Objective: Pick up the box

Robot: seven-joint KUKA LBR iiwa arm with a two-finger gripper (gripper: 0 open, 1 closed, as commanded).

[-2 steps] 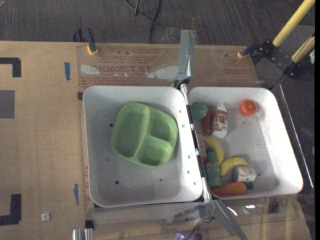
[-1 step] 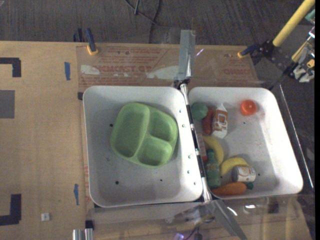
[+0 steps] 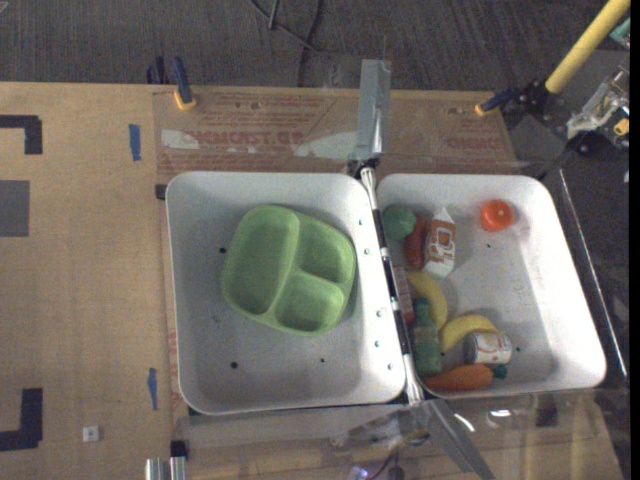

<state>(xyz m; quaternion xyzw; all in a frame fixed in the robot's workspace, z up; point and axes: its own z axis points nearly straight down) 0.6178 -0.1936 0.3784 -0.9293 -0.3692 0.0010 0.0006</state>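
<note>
The box (image 3: 440,241) is a small white carton with a red-orange print. It lies in the right bin (image 3: 540,298) near that bin's left wall, toward the back. A red piece (image 3: 416,245) touches its left side, and a green toy vegetable (image 3: 398,221) sits just behind that. A yellow banana (image 3: 430,293) lies right in front of the box.
The right bin also holds an orange round toy (image 3: 497,214) at the back, a second banana (image 3: 466,327), a small can (image 3: 488,348), a carrot (image 3: 460,378) and a green piece (image 3: 427,343). A green divided plate (image 3: 291,268) sits in the left bin (image 3: 200,348). A yellow-handled clamp (image 3: 590,38) stands at the back right.
</note>
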